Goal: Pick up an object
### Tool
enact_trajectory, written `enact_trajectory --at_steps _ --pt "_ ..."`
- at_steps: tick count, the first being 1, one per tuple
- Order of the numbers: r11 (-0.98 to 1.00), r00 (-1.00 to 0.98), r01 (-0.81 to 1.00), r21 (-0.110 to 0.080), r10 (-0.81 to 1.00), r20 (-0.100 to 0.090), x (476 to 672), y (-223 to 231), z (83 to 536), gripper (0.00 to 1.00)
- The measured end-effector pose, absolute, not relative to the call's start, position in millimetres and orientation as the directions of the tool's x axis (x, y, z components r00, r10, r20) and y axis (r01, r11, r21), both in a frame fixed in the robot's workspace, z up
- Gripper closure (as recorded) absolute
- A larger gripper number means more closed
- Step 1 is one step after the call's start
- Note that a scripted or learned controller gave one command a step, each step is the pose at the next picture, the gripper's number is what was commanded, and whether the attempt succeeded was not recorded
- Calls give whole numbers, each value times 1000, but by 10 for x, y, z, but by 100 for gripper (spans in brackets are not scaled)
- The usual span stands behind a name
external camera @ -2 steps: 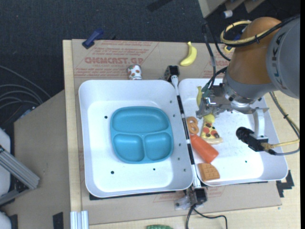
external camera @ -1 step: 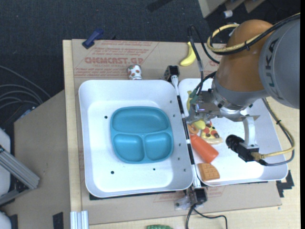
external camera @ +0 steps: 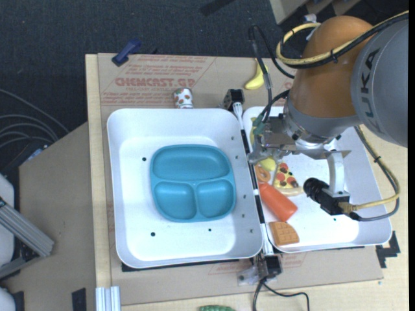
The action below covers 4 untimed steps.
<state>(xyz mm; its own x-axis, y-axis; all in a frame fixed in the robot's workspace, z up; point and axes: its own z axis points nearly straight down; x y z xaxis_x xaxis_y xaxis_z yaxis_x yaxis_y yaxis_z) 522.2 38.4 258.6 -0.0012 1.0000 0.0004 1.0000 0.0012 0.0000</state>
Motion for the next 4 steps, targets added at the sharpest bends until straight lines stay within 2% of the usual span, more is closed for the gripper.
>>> enact_trajectory --at_steps 1,2,3,4 --pt "1 -1 1000 -5 1000 1 4787 504 2686 100" --pt "0 0 1000 1 1000 -1 5752 361 2488 100" --pt "0 0 1000 -4 1000 1 5208 361 2664 100" --pt "0 0 1000 -4 1000 1 4892 283 2722 100"
